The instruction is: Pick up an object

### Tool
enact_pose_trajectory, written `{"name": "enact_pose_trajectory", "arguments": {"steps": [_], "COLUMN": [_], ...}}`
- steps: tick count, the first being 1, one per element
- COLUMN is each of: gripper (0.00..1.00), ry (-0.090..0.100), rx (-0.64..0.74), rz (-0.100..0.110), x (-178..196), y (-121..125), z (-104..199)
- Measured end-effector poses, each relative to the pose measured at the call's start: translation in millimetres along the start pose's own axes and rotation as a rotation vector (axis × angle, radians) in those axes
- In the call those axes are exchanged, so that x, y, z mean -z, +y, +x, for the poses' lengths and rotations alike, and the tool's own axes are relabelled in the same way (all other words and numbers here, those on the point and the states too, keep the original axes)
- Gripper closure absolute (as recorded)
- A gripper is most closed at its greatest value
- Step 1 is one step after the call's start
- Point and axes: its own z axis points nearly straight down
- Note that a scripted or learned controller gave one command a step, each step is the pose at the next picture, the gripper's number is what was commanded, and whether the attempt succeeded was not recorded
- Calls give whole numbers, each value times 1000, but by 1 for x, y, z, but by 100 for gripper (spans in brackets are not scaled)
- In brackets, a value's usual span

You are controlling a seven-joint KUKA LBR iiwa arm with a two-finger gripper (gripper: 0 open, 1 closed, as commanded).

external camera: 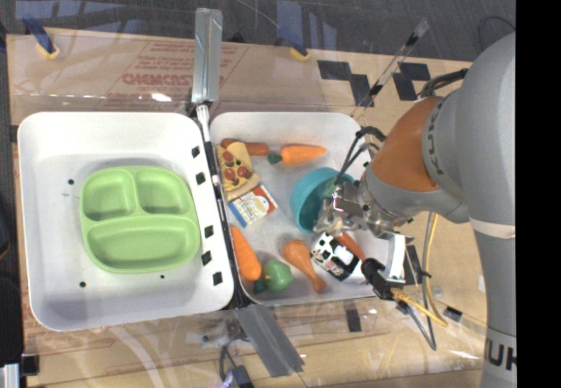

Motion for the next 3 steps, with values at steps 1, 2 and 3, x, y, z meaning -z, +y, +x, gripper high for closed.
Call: {"name": "enact_pose_trajectory", "arguments": {"steps": [1,2,3], "gripper": [100,100,100], "ry": [2,-1,14], "rx": [-326,-524,-841], "rz": [-5,2,2], "x": [75,40,-12], "y": [61,6,45], "z": [87,28,8]}}
